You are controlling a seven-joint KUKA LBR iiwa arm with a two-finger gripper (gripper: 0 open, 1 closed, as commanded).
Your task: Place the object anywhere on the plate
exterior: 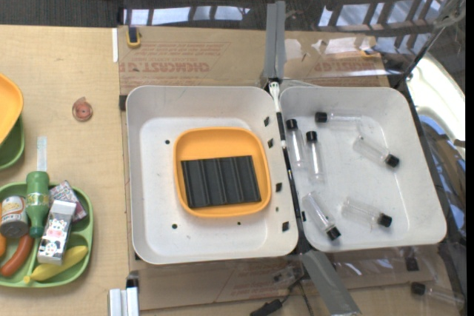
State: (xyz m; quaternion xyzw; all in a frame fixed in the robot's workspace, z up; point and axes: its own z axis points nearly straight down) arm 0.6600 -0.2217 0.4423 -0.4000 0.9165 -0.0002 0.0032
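Camera view, looking down at the worktop [59, 63]: two white bins sit side by side on some flattened cardboard [192, 59].

The left bin [148, 226] has an orange plate [222, 141] roughly in the middle of it. Lying flat on that plate is the object [222, 182], a dark grey ribbed slab. It covers most of the plate's flat part, is a bit closer to the near edge, and stays fully inside the rim. So it's on the plate right now.

The right bin [415, 226] has a scatter of clear tubes with black caps; I count six.
- One tube [333, 118] lies near the far wall.
- Two more [295, 144] [315, 159] lie roughly parallel along the left side, caps pointing away from the camera.
- One [374, 150] is over toward the right, lying at an angle.
- The last two [363, 214] [320, 217] are near the front wall.

None of the tubes touch the plate; they're all in the other bin.

Jaws: honestly can't tell if they're open or closed from this.

On the bare wood left of the bins:
- a green tray [78, 263] of toy food, with a green bottle [37, 200] and a little carton [53, 233] on it
- the edge of an orange dish [7, 111]
- a small pink thing [83, 109] on its own
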